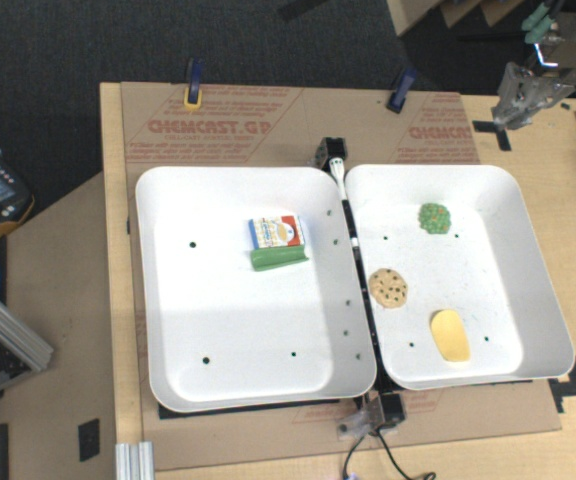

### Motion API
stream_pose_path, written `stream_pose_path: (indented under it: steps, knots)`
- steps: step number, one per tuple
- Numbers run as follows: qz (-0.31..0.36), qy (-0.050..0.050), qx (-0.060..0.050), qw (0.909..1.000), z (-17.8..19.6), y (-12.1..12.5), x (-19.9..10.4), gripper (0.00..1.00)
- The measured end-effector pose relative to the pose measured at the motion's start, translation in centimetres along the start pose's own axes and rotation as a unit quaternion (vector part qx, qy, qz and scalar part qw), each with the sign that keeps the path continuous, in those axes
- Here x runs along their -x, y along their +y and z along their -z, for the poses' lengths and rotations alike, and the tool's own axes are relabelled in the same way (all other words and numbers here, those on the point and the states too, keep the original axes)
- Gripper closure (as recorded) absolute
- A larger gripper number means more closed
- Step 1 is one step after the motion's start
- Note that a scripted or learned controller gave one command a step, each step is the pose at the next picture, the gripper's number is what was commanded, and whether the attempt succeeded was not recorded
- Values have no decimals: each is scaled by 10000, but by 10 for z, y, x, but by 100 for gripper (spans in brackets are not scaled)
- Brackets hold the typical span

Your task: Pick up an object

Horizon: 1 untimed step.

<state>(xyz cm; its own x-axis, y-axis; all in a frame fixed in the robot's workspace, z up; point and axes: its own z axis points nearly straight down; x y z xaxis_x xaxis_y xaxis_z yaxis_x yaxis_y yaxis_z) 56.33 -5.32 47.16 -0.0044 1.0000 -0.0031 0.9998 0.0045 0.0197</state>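
**Everything lies down and left of the gripper**

Nearest the camera, at the front of the right bin, lies the yellow piece, an oblong with its long axis running roughly front to back. That bin is my landmark. Just behind and left of the yellow piece, close to the bin's left wall, sits the cookie, round and flat, with dark spots. Farther back, near the bin's rear, is the green ball, knobbly and round. The three stand well apart from one another, none touching.

Beyond the bin's left wall, in the left bin, a small box lies with a green bar right against its front edge. The bar's long axis runs side to side.

The gripper hangs above and behind the right bin's far right corner, outside its rim and clear of everything. I see nothing in it, but from here I cannot tell how its fingers are set.

So the move turns on one thing, as I judge it: every candidate lies forward and to the left of the gripper. The green ball is nearest it, then the cookie, then the yellow piece; the box and bar are farthest, across both bins. A round ball asks for no special wrist turn, whereas the yellow piece would want the jaws set across its narrow width.
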Motion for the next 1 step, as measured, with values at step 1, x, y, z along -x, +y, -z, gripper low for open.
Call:
stream_pose_path:
  steps: [1]
  knots:
    - [-42,18,-123,9999,-126,-32,85,100]
